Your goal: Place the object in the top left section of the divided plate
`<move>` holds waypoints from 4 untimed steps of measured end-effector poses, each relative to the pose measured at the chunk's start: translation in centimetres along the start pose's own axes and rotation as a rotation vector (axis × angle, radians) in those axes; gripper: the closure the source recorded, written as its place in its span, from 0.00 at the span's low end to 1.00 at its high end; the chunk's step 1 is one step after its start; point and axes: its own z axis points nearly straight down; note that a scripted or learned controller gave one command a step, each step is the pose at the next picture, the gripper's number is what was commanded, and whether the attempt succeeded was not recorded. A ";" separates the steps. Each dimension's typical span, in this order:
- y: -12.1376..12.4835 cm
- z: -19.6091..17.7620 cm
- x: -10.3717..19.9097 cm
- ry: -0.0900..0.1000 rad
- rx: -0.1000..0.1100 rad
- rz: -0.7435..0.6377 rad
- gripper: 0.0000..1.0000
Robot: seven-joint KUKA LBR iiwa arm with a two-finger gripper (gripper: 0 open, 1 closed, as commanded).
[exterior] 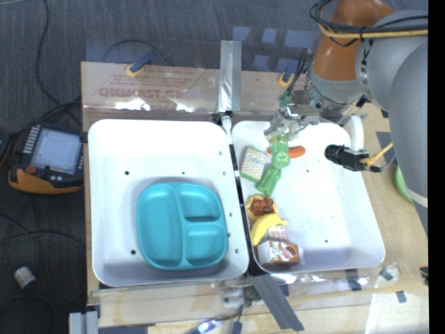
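The gripper (283, 132), upper right of the frame, is closed on the green bottle (273, 167). A top-only hold may let it swing and drop before the plate (182, 225), lower left.

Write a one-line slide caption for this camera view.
Gripper hangs over a green bottle in the right bin; the blue divided plate waits in the left bin.
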 end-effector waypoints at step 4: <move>3.4 -3.7 16.8 0.000 -0.004 -0.613 0.00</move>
